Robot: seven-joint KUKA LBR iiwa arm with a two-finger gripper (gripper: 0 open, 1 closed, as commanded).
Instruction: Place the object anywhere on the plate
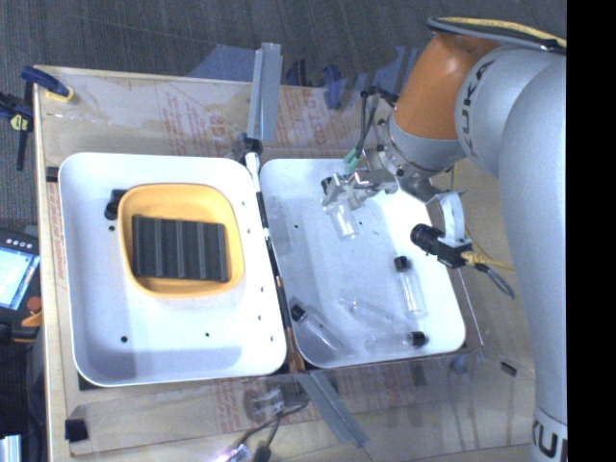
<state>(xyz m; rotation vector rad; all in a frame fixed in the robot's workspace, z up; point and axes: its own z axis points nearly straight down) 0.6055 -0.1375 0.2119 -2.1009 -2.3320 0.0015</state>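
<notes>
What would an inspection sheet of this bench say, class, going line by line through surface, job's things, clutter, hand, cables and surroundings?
Surface: wooden bench bearing the left bin and the right bin, side by side.
Job's things: yellow plate with a dark ribbed centre, in the left bin; clear tubes with black caps lying in the right bin.
Clutter: blue clamp at the bench's far left corner.
Hand: the hand is over the right bin's far part; whether it holds anything cannot be told.
Cables: wires at the near edge.
Surroundings: dark floor; lit screen at left.
</notes>
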